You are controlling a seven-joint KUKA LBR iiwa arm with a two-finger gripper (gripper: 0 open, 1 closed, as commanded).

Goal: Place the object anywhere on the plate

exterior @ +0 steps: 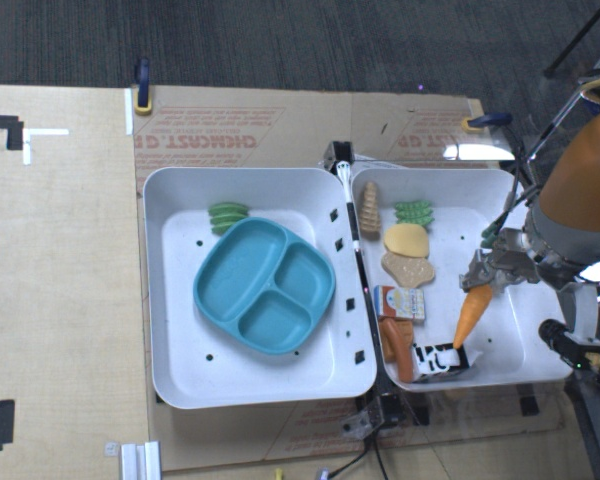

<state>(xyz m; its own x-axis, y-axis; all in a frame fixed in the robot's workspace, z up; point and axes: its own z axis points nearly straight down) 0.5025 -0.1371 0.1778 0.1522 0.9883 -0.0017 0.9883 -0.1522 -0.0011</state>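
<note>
One step looks done: the gripper (483, 276) pinches the orange carrot (471, 315) by its top, over the right bin (520, 353). Carrying it toward nine o'clock to the blue plate (265, 284) remains.

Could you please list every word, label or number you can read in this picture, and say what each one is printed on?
"CHEMCAST GP", red print, seen upside down and repeated: on the brown cardboard sheet under the bins.
Small carton in the right bin: label too blurred to read.
Black and white item at the right bin's near edge: markings unreadable.
Blue plate: no text.
</note>
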